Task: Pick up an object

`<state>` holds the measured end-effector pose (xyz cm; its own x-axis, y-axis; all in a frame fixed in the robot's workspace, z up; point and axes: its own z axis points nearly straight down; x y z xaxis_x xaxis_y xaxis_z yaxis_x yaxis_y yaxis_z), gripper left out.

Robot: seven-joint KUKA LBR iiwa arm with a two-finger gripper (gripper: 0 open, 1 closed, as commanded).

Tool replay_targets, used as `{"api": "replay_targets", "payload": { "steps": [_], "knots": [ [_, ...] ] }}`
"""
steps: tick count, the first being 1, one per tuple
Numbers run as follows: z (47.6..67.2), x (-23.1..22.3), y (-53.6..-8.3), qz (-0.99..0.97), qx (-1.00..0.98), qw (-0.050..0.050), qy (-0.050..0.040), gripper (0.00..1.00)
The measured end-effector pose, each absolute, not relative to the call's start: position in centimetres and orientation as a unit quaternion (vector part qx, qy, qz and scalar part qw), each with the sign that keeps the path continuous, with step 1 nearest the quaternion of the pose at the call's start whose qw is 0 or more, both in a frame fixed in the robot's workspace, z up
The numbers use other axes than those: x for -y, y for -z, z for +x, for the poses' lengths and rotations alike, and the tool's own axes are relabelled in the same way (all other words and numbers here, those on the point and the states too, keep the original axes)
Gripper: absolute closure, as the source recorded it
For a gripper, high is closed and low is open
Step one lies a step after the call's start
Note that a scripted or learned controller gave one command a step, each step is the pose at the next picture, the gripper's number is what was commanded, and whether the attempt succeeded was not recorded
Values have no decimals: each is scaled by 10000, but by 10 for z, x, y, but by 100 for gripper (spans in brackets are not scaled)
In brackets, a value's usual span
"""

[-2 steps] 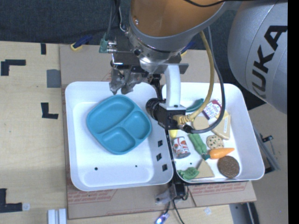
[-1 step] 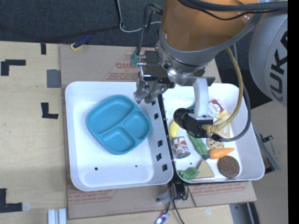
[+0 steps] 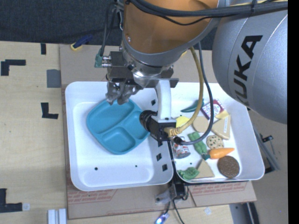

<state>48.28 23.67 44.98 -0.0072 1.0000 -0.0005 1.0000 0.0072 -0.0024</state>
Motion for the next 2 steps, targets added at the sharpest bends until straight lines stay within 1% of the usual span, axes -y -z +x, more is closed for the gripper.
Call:
{"api": "replay_targets", "payload": {
  "steps": [2],
  "knots": [
    [483,-235,-470,-7047,7095,13,-24,100]
  ]
}}
